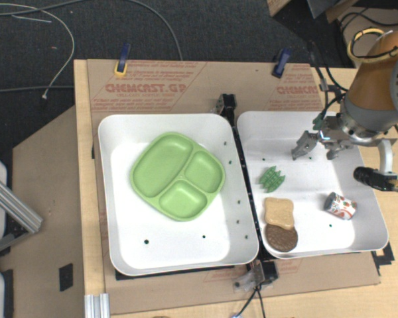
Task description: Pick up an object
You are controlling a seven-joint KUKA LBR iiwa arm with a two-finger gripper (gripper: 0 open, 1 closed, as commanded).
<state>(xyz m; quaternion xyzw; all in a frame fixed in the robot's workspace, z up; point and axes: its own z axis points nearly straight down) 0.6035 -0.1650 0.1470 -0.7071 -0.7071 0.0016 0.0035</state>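
The hand point(320, 146) hovers over the far part of the right bin point(368, 244), its fingers spread apart with nothing between them; this looks like the approach, no grasp made yet; the small green toy point(272, 177) lies nearest, below and left of the hand; the next move calls for shifting over it, descending, then closing.

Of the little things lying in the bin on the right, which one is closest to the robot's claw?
The small green toy. It lies just below and left of the gripper, while the toast-like piece, the brown disc and the small can lie farther toward the bin's front.
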